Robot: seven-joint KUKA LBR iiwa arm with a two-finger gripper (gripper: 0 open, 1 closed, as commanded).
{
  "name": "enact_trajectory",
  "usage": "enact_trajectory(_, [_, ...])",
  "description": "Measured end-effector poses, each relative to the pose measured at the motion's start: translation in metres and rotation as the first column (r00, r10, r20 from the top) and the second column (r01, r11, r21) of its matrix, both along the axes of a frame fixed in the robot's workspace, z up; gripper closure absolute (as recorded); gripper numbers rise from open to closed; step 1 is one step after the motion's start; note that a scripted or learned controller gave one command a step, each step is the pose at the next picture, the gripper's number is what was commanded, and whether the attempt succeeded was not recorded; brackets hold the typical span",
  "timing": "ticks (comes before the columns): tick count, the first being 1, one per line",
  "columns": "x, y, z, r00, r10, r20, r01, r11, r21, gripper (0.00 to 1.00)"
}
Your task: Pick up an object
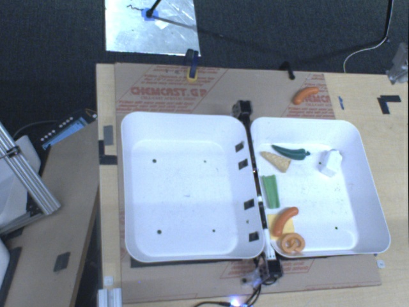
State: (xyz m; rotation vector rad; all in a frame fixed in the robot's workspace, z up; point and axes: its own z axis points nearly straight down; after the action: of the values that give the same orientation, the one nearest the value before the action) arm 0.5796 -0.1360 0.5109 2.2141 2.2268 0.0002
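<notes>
The right bin point(365, 190) holds several small items. A dark green pepper point(291, 151) lies near its back left, with a tan wedge point(277, 161) just below it. To their right sits a white block point(328, 162). Along the left wall lies a green strip point(271, 191). At the front left, an orange sausage point(285, 219) rests on a yellow slice, and a coiled pretzel-like piece point(293, 242) lies by the front rim. The left bin point(185, 184) has a bare white floor.
Another orange sausage point(305, 94) lies on the cardboard behind the right bin. A yellow and blue clamp point(192, 66) stands at the bench's back edge. A silver sheet point(151, 18) lies on the floor beyond. Metal framing point(25, 178) stands at the left.
</notes>
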Motion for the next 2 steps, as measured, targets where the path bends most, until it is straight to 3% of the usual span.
enact_trajectory(1, [0.092,0.007,-0.009,1.0,0.002,0.001,-0.002,1.0,0.001,1.0])
enact_trajectory(2, [0.073,0.055,0.017,1.0,0.003,0.005,-0.003,1.0,0.002,1.0])
